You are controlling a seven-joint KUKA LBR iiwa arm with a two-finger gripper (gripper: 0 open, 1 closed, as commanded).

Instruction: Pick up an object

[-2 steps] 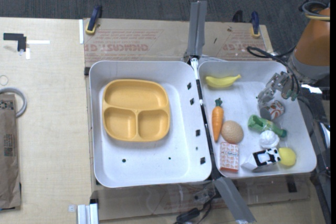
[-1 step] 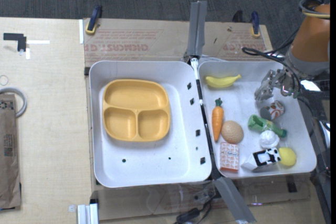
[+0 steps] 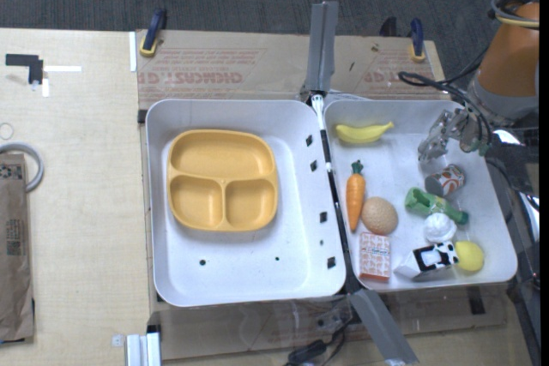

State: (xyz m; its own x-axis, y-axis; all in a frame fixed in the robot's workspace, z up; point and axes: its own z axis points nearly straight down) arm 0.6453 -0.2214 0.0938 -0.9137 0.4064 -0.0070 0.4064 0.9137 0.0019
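Dark grey carpet surrounds a pale wooden tabletop (image 3: 77, 184) carrying two shallow white bins side by side on a sheet of brown cardboard (image 3: 257, 64).

Along the near edge of the right bin (image 3: 403, 154) sit a small red-and-white carton (image 3: 375, 258), a black-and-white toy (image 3: 434, 258) and a yellow lemon (image 3: 468, 256) in the near right corner. Just beyond them lie a white ball-like object (image 3: 439, 227), a green leafy piece (image 3: 427, 203) and a brown egg-shaped object (image 3: 379, 215), the last touching an orange carrot (image 3: 355, 195) that lies along the bin's left wall. A small grey-and-orange object (image 3: 449, 180) rests near the bin's right wall. A yellow banana (image 3: 364, 131) lies by the far edge.

The left bin (image 3: 171, 270) holds a yellow three-compartment plate (image 3: 223, 180), set toward its far left corner.

At the far right edge of the right bin, the grey arm with its orange band (image 3: 511, 56) reaches in, its tool (image 3: 446, 137) poised just above the grey-and-orange object. Whether the tool is spread or closed cannot be told from this angle, and nothing can be seen held in it.

Two blue clamps (image 3: 154, 30) pin the cardboard at the tabletop's far edge, and a brown paper bag (image 3: 15, 244) lies at the left edge.
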